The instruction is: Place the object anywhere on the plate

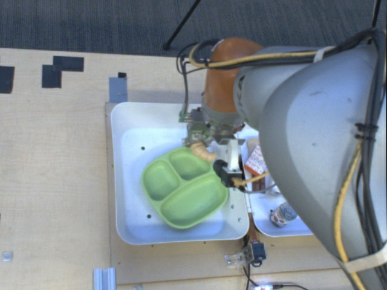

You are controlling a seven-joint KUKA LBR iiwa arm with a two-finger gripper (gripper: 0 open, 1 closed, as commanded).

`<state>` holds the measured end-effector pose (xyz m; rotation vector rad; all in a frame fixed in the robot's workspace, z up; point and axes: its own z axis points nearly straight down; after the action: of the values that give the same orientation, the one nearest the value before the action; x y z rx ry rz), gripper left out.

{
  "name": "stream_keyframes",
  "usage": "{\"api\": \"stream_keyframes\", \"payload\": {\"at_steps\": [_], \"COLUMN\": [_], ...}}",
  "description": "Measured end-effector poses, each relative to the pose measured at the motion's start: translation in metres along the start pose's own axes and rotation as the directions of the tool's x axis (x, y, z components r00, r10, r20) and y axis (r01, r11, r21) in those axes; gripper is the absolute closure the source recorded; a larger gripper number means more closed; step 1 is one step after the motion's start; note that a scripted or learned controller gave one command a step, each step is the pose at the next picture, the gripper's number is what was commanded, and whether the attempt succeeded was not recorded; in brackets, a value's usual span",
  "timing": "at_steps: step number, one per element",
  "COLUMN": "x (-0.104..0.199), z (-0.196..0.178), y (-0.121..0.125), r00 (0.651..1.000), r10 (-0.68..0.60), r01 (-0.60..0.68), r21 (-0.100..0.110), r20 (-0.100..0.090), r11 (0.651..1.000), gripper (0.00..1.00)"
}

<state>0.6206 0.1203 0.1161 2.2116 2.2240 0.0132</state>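
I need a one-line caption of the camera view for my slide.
Grey KUKA arm's gripper above the green three-compartment plastic plate in the left white bin, a small tan object at the plate's rim.

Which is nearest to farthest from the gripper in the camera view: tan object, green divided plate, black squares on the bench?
1. Small tan object, just beside the gripper, at the plate's upper rim.
2. Green divided plastic plate, below-left in the left bin.
3. Black squares, far upper left on the bench.

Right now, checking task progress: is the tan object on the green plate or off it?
Cannot tell. The tan object sits at the green divided plate's upper rim, under the gripper; contact unclear.
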Motion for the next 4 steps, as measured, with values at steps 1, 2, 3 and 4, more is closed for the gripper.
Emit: {"api": "stream_keyframes", "payload": {"at_steps": [1,2,3,4], "x": [-0.064,0.021,0.021,0.021], "z": [-0.070,-0.002,-0.012,-0.012], "y": [-0.042,0.002,0.003,0.002], "r00": [1.000,1.000,1.000,1.000], "r10": [0.002,0.000,-0.006,-0.006], "r01": [-0.002,0.000,0.006,0.006], "r21": [0.008,0.003,0.000,0.001], "r20": [0.002,-0.001,0.000,0.000], "r11": [1.000,1.000,1.000,1.000], "gripper": [1.00,1.00,1.00,0.00]}}
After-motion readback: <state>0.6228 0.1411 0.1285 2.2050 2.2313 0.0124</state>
